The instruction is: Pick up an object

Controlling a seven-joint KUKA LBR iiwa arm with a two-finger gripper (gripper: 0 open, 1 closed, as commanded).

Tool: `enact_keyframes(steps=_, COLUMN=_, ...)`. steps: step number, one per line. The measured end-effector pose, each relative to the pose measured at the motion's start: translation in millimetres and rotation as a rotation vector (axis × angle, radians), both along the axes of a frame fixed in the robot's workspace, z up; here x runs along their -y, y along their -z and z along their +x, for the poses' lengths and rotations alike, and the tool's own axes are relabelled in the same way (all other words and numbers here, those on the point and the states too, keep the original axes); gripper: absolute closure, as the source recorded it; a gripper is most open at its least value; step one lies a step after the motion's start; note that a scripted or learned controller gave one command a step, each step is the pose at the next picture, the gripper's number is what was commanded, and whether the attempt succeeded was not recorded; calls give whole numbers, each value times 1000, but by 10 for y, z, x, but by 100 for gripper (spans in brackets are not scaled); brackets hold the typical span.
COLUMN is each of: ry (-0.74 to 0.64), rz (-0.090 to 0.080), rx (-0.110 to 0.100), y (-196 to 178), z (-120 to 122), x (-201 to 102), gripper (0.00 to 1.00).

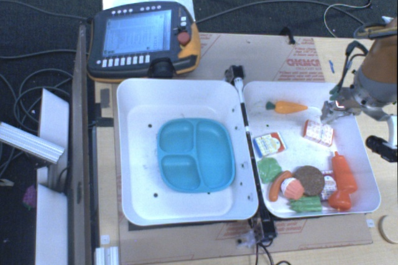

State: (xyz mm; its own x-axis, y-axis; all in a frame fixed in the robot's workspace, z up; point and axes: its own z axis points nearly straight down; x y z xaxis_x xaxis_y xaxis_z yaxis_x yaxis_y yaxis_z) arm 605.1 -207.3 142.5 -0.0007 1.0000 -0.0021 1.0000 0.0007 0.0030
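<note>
My gripper (331,109) hangs over the far right part of the right bin (367,161), just above a small red and white packet (318,132). An orange carrot (290,107) lies to its left near the bin's far wall. A white and green packet (269,144) sits at mid-bin. Toward the front lie a green piece (269,169), a sausage (278,185), a brown round patty (309,180), a green bean-like piece (305,204) and a red-orange bottle (342,178). Nothing shows between the fingers.
The left bin (140,152) holds a blue divided plate (195,153). A teach pendant (143,37) lies behind the left bin. Cables run across the dark floor at the back, and a cardboard sheet (298,58) lies under the bins.
</note>
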Motion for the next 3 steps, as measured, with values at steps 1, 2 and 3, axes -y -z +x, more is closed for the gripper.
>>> enact_keyframes(steps=1, ry=-1, rz=1, rx=0, y=5, z=0, x=-8, gripper=0)
enact_keyframes(steps=2, ry=-3, rz=3, rx=-2, y=486, z=326, x=-836, gripper=0)
enact_keyframes(steps=3, ry=5, rz=-1, rx=-25, y=584, z=592, x=-949, gripper=0)
